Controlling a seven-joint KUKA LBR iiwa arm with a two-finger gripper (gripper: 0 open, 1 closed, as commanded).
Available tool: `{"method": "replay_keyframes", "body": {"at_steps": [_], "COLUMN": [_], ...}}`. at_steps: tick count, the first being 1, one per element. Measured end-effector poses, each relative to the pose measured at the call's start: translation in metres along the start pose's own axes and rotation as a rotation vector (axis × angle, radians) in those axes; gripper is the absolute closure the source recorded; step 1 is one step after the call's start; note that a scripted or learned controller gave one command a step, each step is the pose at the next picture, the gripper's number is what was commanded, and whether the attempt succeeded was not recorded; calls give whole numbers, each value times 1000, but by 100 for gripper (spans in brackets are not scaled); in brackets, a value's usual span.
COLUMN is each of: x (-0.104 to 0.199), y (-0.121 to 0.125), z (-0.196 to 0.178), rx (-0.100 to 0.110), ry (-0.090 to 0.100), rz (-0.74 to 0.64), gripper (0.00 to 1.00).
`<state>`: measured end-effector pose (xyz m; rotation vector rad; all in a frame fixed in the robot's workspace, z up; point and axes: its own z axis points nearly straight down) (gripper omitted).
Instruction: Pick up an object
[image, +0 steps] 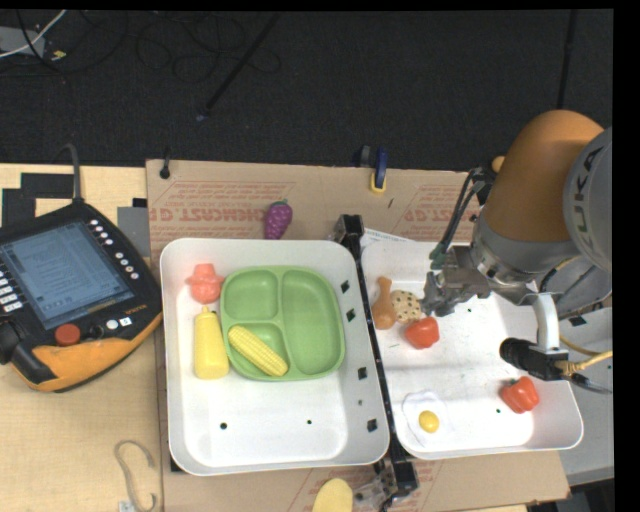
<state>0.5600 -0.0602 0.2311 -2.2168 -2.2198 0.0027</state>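
tomato (422, 333), red and round, lies in the right bin (560, 425), toward its upper left part, just below the gripper (437, 300). the gripper hangs right over it at about twelve o'clock from it, close enough that touching or apart cannot be told; whether it is spread or pressed together cannot be told either. a drumstick (383, 304) and a spotted cookie (405, 305) lie at ten o'clock from the tomato, side by side. a red pepper (519, 394) sits at four o'clock from it, near the bin's right wall, and a fried egg (426, 418) lies at six o'clock, near the lower wall. the left bin (260, 440) bears a green divided plate (300, 310) with a corn cob (258, 351) in its lower left compartment. a yellow bottle (209, 344) lies just beside the plate at nine o'clock, with a pink toy (203, 283) above it.
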Motion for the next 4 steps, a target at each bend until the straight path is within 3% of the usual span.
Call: {"method": "replay_keyframes", "body": {"at_steps": [1,2,3,4], "x": [-11,1,-8,-2], "y": [9,2,-3,7], "z": [-5,7,7,-5], "rx": [-3,0,-1,-4], "ry": [-2,-1,-2,-1], "rz": [1,2,2,1], "gripper": [100,100,100,100]}}
